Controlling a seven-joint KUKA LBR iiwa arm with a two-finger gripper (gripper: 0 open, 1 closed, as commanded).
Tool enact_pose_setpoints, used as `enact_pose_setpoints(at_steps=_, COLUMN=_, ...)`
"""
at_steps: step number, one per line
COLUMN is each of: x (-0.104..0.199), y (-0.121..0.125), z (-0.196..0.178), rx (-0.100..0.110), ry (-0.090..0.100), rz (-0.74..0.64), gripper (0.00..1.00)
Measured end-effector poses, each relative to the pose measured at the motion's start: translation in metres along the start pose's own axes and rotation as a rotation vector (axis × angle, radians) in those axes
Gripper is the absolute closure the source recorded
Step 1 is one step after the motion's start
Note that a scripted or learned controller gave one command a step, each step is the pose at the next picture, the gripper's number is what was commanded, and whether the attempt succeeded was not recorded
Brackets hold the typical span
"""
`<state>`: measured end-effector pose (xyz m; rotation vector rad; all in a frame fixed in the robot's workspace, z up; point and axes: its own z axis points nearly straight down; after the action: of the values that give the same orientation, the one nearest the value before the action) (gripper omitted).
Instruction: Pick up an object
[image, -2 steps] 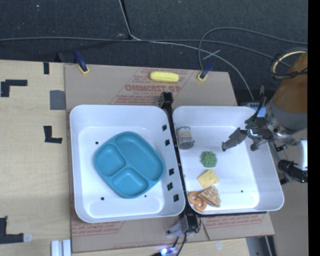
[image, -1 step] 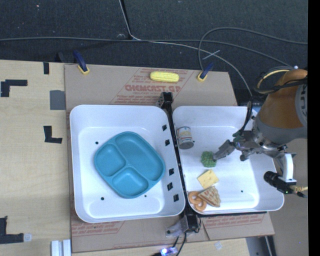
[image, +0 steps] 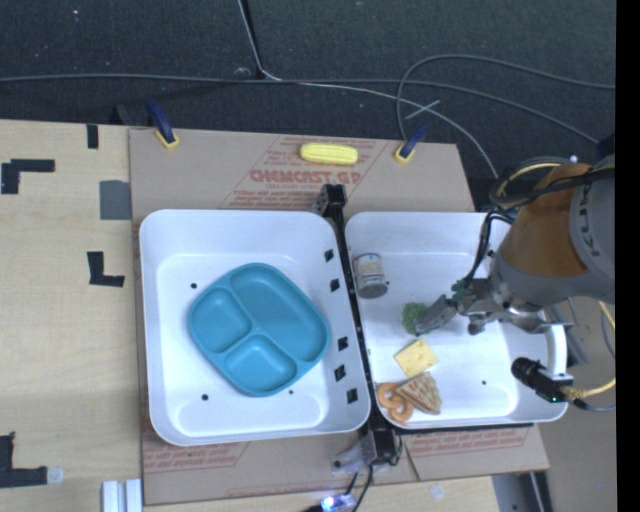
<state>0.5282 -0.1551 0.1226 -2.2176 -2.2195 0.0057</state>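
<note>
A small green object (image: 413, 316) — leafy, like a piece of toy broccoli — lies near the middle of the right bin (image: 500, 232), on its white floor. The gripper (image: 436, 315) sits just to its right, its dark fingertips (image: 430, 320) reaching down and left until they touch or nearly touch the green piece; whether the pincer is wide, narrow or closed on anything cannot be told at this angle, and nothing is clearly seen between the fingers.

Just nearer than the green piece lies a yellow wedge (image: 415, 356) like a slice of cheese, and nearer still, against the bin's near wall, a tan slice (image: 424, 392) resembling pizza with a brown pretzel (image: 393, 400) touching its left side. A small can (image: 369, 274) stands by the bin's left wall, farther back and apart from the green piece.

The arm (image: 545, 245) comes in from the right, its orange band above the right bin's right edge.

The left bin (image: 170, 235) holds a blue divided plate (image: 258, 328) with three compartments, lying flat near its centre. Both bins rest on a cardboard sheet (image: 220, 165) — a yellow corn-like toy (image: 328, 154) lies on it beyond the bins, between two clamps (image: 163, 130) at the far edge. Cables (image: 330, 88) trail across the dark floor beyond.
</note>
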Motion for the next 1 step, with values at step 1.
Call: enact_pose_setpoints(at_steps=1, x=0.0006, y=0.0008, z=-0.0121, rx=-0.002, ry=0.000, rz=-0.002, gripper=1.00)
